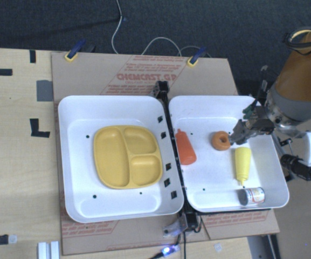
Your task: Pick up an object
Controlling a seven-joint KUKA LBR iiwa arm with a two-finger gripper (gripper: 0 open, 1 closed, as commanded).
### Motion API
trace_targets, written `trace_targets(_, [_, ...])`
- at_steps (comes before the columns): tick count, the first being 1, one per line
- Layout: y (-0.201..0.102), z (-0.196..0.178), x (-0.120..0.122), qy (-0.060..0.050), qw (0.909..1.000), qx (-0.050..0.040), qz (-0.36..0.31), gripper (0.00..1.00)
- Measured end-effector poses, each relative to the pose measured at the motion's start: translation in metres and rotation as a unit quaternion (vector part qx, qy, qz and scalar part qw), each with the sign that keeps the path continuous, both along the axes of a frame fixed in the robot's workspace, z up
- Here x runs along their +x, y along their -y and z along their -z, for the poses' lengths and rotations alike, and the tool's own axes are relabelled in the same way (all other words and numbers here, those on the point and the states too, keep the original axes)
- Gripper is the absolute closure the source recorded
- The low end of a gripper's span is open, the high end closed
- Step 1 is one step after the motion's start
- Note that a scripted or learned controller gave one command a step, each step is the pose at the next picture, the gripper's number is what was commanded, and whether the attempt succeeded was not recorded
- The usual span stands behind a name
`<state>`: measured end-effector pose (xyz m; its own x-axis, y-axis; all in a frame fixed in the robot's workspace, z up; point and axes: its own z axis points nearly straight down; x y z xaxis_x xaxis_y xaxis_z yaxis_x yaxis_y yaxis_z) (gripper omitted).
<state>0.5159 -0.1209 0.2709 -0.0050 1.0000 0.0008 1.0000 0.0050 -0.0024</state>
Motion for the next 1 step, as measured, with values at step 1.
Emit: trace_targets(1, [-0.0568, 0.0188, -0.0029, -0.001, 1.0000, 0.0003, -0.001, 1.00])
